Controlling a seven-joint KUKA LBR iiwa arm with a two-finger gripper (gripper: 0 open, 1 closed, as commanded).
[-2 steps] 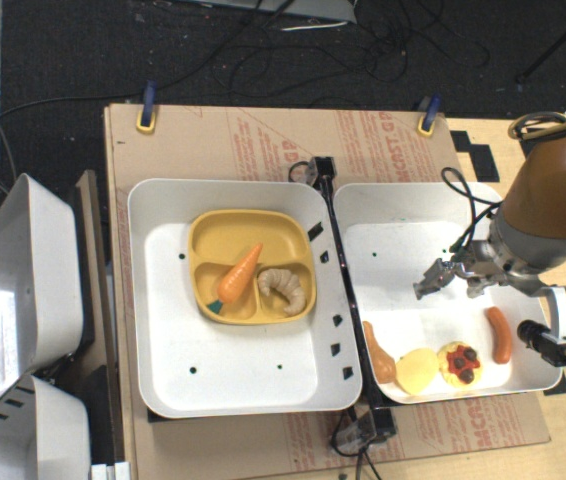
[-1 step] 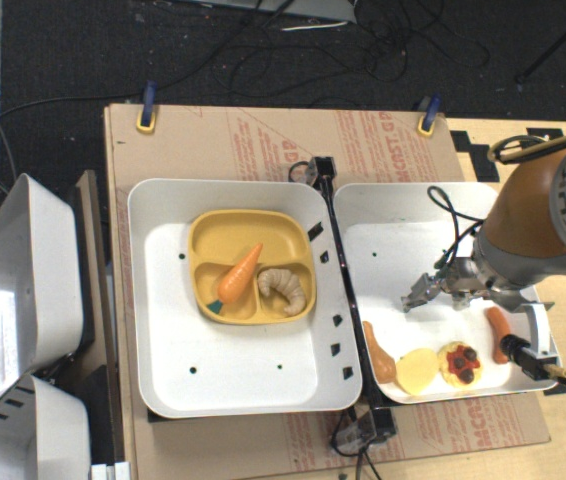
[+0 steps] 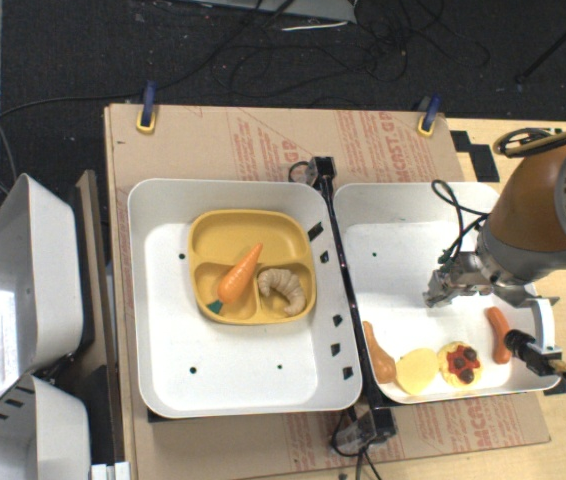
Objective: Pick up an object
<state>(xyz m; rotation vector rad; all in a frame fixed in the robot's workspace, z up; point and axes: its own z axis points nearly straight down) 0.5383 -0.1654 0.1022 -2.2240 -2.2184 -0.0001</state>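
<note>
Gripper: the gripper (image 3: 445, 288) hung low over the right bin (image 3: 393, 230), reaching in from the right — whether it was parted or closed could not be told, and nothing was seen in its grasp.
Key relation: the pickable things lay toward the near rim, below it — a yellow disc (image 3: 418, 370), a red-topped piece (image 3: 461, 363), a tan drumstick (image 3: 378, 351) lying slantwise.
Nearest: the small orange sausage (image 3: 499, 333), just right of and below the gripper, long axis roughly upright in view.
Obstruction: likely the arm's own wrist crowding that corner.
Left bin: a yellow divided plate (image 3: 251, 230) held a carrot (image 3: 239, 274) and a pale shrimp-like piece (image 3: 283, 287) — well apart.
</note>
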